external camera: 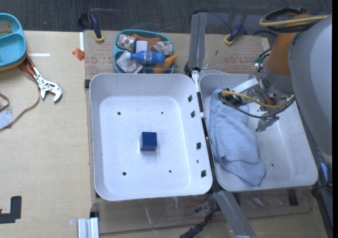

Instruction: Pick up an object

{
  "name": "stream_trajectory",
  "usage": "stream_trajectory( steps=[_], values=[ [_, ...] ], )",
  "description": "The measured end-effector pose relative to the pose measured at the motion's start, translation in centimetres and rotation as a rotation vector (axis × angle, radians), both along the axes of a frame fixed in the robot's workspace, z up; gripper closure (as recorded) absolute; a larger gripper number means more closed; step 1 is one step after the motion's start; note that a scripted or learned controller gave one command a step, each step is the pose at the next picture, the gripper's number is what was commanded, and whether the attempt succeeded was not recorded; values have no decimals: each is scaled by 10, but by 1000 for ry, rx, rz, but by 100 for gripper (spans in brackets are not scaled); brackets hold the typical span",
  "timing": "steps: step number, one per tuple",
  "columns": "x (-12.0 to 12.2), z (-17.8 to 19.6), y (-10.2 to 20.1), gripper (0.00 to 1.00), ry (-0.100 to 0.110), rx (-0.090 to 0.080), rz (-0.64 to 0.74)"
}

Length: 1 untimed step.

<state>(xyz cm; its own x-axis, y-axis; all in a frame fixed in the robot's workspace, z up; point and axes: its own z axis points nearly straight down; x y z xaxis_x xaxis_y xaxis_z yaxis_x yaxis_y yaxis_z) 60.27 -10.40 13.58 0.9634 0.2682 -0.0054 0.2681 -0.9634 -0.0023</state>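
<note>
A small blue cube (149,141) sits alone near the middle of the left white bin (105,126). A crumpled pale blue cloth (235,139) lies along the left side of the right white bin (288,163). My gripper (263,111) hangs low over the upper part of the right bin, just right of the cloth's top edge, with yellow and black cables looped around it. The grey arm with its orange band (280,47) covers the bin's upper right corner. Nothing is visibly held in the gripper.
A light blue tub (143,52) with several small packaged items stands behind the left bin. A wrench (46,88) and a teal tray (10,41) lie on the wooden bench at left. Clamps (95,28) grip the bench's far edge.
</note>
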Motion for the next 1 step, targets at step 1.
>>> stream_trajectory(
  steps=[1],
  values=[
    [42,98,-55,0,-5,-2,-69]
  ],
)
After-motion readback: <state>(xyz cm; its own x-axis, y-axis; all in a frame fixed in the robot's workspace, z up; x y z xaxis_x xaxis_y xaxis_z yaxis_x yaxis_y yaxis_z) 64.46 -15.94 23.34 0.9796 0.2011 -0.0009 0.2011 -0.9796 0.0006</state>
